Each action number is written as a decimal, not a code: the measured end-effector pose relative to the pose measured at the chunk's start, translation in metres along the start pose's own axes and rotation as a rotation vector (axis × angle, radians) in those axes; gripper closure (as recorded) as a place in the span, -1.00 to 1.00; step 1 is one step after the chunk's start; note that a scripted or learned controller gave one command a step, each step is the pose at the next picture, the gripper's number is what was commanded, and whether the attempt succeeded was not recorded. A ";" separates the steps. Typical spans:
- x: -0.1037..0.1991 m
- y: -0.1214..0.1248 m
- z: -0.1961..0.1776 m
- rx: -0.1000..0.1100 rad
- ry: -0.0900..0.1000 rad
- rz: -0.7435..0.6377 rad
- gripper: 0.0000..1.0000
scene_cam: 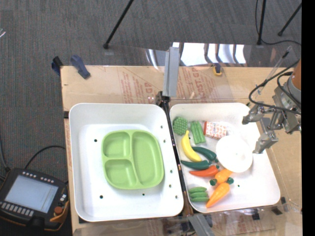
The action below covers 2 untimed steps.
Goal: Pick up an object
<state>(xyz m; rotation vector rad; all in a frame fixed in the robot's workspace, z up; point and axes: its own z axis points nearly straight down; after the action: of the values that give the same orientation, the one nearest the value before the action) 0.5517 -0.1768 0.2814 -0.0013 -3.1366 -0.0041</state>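
The worktop (118,85) carries my two bins: the left bin (83,132) holds a green divided tray (133,159), the right bin (261,191) a crowd of toy food. My gripper (262,131) hangs spread open over that bin's right rim, holding nothing. Candidates lie left of it: a white plate (235,154), a banana (189,148), a carrot (219,194). They overlap, so I risk a glancing or double grab. My arm is cut off at the edge.
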 end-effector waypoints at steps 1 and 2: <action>-0.053 0.052 0.093 -0.004 0.009 -0.062 -1.00; 0.008 0.066 0.198 0.000 0.002 -0.037 -1.00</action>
<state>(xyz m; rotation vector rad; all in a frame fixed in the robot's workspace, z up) 0.5424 -0.1108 0.0833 0.0562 -3.1338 -0.0041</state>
